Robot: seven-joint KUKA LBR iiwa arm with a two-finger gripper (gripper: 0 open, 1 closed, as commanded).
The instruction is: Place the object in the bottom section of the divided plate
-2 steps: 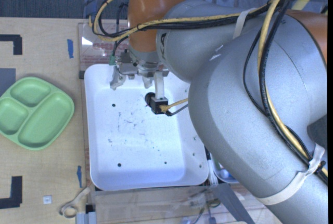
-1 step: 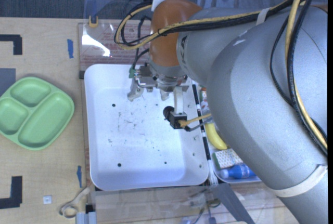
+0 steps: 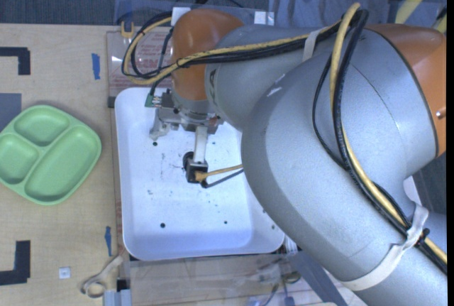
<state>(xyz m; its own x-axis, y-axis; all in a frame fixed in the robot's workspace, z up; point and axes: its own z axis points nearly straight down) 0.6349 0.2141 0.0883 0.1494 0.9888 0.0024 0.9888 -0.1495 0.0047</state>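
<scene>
The green divided plate (image 3: 42,126) is sitting on the wooden worktop (image 3: 57,56) at the left, well apart from the white bin (image 3: 206,219) in the middle. All three of its sections are showing bare green, and the large section (image 3: 65,159) on its near right side, which I am taking as the bottom one, is not carrying anything. So the placing itself is not yet done.

As for the object to be placed, I cannot tell where it is or which thing is meant. A few small dark specks (image 3: 163,225) are dotting the bin floor, too small to name.

The claw (image 3: 181,128) is hanging over the far part of the bin, tucked under the orange wrist of the big grey arm (image 3: 319,127), which is reaching in from the right and covering the bin's right side. Whether the claw is open or closed, and whether it is gripping anything, I cannot tell from this angle.

Judging by this, the job is sitting at its early stage. A pick in the bin seems to be the step in hand, and the carry leftward to the plate and the release are both left to do.
</scene>
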